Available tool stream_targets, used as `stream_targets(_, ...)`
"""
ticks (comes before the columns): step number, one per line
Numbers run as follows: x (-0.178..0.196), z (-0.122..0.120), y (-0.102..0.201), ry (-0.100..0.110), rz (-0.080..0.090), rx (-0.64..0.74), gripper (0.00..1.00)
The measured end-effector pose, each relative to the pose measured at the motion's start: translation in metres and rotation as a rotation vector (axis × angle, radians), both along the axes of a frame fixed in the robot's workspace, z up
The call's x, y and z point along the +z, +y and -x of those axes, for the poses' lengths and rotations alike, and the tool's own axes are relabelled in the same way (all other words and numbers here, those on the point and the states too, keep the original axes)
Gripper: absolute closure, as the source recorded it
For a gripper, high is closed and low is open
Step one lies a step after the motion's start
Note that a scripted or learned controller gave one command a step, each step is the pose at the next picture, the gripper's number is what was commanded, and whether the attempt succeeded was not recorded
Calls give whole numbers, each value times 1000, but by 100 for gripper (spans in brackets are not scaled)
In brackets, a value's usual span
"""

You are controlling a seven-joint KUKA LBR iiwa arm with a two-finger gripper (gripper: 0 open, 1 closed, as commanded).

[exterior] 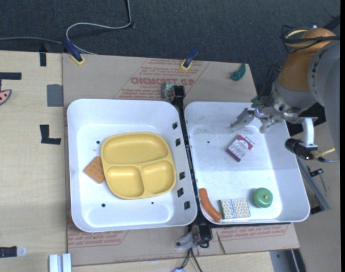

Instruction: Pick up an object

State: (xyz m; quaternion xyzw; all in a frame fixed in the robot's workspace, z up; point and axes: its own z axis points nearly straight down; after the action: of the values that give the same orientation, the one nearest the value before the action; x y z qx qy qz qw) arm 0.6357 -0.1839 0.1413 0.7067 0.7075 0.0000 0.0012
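Note:
My gripper [253, 123] hangs over the far right part of the right bin [286, 169], its two metal fingers spread apart with nothing between them. Just below and left of it lies a small red and white packet [240, 147]. Along the bin's near edge sit an orange carrot-like piece [209, 205], a pale patterned block [235, 208] and a green round fruit [263, 198]. The left bin [81, 152] holds a yellow divided plate [139, 164] with an orange waffle-textured cracker [94, 169] tucked beside its left rim.
The bins rest on a cardboard sheet [155, 78] held by blue-yellow clamps [74, 52] at the back. A teal clip [238, 72] lies behind the right bin. The arm's orange band [300, 61] stands at the right edge. A cable [104, 26] runs along the back.

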Motion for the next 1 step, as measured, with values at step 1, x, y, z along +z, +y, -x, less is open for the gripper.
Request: stream_targets(1,-51,50,-8,-10,-1,0,0)
